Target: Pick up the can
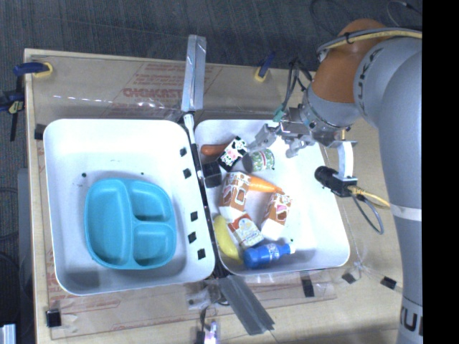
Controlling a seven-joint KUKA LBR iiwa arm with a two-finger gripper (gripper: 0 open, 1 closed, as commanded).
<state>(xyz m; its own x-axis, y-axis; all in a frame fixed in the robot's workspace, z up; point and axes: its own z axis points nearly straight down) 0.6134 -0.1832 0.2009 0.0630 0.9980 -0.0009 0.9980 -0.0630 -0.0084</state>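
The can, small with a green and white label, lies in the back part of the right bin, among other items. My gripper hangs just behind and to the right of it, over the bin's back edge. Its fingers stand open, with nothing between them. The left fingertip is close above the can's top; I cannot tell if it touches.
A cow-patterned toy and a brown sausage lie left of the can. In front of it are an orange carrot, small cartons, a banana and a blue bottle. A blue divided plate sits in the left bin.
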